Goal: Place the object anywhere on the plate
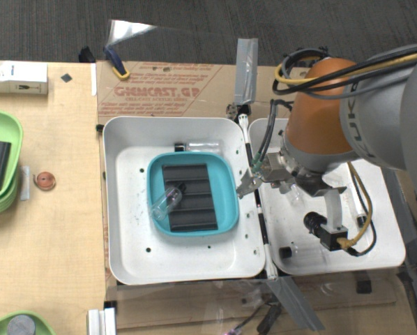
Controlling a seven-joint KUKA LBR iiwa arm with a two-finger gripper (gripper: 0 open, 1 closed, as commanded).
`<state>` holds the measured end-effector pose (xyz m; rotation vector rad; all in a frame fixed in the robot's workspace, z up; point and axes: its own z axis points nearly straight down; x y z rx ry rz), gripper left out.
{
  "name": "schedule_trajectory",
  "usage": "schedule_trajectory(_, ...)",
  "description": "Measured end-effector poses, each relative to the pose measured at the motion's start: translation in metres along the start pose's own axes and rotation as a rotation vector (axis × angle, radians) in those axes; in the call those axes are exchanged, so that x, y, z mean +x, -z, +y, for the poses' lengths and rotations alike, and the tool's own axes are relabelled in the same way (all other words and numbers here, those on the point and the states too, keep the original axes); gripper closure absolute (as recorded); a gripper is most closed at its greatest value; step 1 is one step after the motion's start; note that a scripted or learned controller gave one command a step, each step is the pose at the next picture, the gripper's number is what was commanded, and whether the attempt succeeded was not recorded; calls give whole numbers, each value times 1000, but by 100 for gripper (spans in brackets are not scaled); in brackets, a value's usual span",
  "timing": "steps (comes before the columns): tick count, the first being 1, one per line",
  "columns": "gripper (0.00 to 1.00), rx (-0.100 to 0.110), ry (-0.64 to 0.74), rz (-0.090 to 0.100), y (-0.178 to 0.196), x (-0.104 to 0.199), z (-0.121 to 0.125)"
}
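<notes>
Clear plastic vial (167, 202) lying tilted on the teal plate (229, 208), resting across the left side of the dark ridged insert (200, 199), inside the left white bin (125, 246). Looks already placed, judging by how it lies. Gripper (257, 178) hanging over the wall between the two bins, just right of the plate and apart from the vial, with the grey and orange arm (334, 117) above the right bin (384, 248). Cannot tell whether the grip is loose or clenched, since the wrist hides it; nothing seen held.

Likely step in hand: pulling clear. To do it well:
- Rise straight up first, then swing right, so as not to clip the bin wall.
- Keep away from the plate's rim, since a knock could roll the vial off the ridges.
- Mind the looping cables (362, 229) near the right bin.
</notes>
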<state>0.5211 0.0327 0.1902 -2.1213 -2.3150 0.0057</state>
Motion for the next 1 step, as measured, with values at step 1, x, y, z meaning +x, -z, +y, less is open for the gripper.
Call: schedule_trajectory(1, 0, 0, 0, 0, 0, 0, 0)
